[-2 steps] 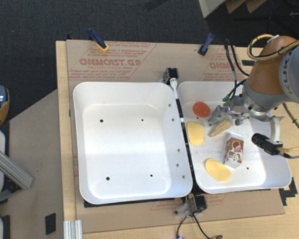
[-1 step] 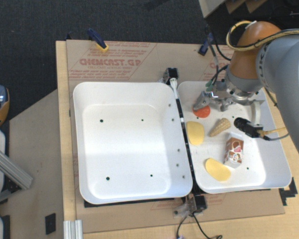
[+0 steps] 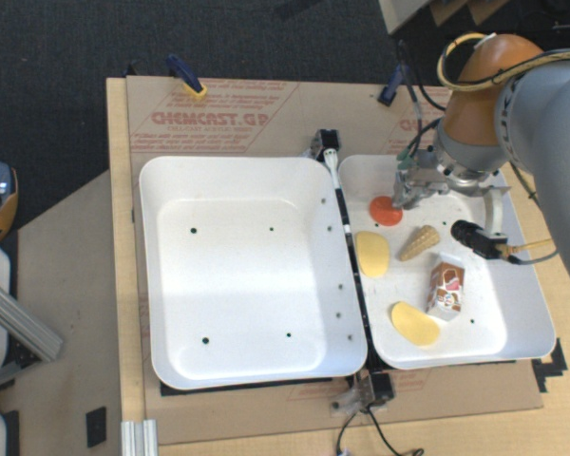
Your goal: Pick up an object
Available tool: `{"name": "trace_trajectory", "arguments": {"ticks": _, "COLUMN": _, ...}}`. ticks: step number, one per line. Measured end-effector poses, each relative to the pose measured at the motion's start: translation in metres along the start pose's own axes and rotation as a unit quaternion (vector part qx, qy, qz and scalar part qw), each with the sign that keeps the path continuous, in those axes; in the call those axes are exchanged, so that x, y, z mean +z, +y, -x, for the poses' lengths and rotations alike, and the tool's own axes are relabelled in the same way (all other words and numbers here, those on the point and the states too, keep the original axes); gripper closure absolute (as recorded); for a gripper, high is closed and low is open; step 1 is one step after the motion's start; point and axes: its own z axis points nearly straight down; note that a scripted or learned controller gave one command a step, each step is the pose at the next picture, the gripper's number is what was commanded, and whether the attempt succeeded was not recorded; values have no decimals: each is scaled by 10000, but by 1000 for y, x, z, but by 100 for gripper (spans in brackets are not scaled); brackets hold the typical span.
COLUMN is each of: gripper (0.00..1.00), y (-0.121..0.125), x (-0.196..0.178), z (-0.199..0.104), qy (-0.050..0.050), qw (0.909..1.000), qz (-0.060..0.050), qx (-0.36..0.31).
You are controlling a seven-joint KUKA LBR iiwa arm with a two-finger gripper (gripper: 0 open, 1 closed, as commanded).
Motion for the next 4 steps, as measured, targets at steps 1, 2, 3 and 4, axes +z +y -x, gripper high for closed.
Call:
{"name": "trace_trajectory", "arguments": {"ticks": 1, "gripper": 0, "y": 0, "x": 1, "z": 0, "qy": 0, "qw": 10000, "qz": -7, "qx": 0}}
{"name": "trace_trajectory", "arguments": {"ticks": 2, "gripper": 0, "y": -15, "x": 14, "z": -11, "qy": 9, "qw": 10000, "qz": -61, "qx": 2}}
{"name": "trace_trajectory", "arguments": {"ticks": 3, "gripper": 0, "y": 16, "x": 13, "z": 14, "qy": -4, "qw": 10000, "qz": -18, "qx": 2}}
{"name": "trace_trajectory", "arguments": {"ticks": 4, "gripper": 0, "y": -6, "x": 13, "z": -11, "qy": 10, "qw": 10000, "qz": -59, "qx": -2}}
